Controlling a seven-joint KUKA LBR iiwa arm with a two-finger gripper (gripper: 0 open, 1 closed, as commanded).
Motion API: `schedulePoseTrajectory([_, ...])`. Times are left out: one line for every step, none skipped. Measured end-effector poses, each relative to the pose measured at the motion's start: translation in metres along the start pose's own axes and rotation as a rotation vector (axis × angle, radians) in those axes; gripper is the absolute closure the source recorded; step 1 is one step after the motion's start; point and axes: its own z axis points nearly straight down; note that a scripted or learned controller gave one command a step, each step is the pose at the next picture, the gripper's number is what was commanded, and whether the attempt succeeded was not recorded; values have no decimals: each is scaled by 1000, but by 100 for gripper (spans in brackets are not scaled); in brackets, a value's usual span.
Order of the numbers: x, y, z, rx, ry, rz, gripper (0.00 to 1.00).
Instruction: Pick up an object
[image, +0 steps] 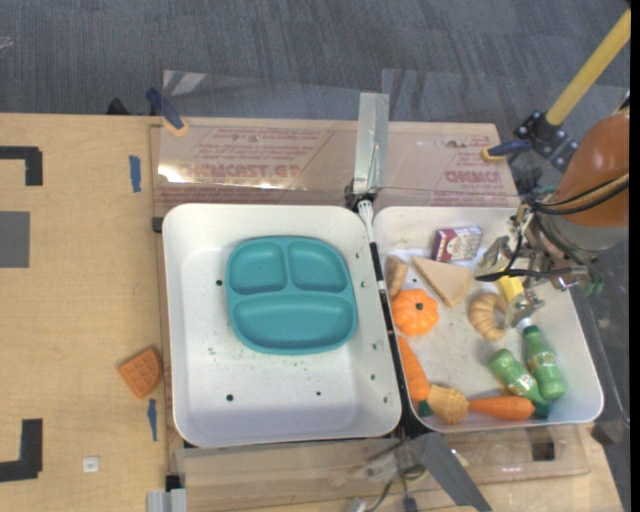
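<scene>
Nearest the camera in the right bin (590, 400) lie a carrot (500, 407) and green bottles (530, 365). Farther back, the croissant (487, 314) sits just left of the gripper (522, 290). A yellow piece (510, 288) touches the gripper; whether it is clenched, I cannot tell.

Pale wooden bench (70, 300), flat, with black tape marks and short blue tape strips (134, 172). Dark grey carpeted floor (300, 40) beyond its far edge. Clear plastic sheets (250, 155) with red lettering lie along the back. Even overhead lighting.
</scene>
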Motion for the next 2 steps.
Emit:
schedulePoseTrajectory([57,4,-1,-4,0,36,0])
schedulePoseTrajectory([72,17,-2,2,-3,-18,0])
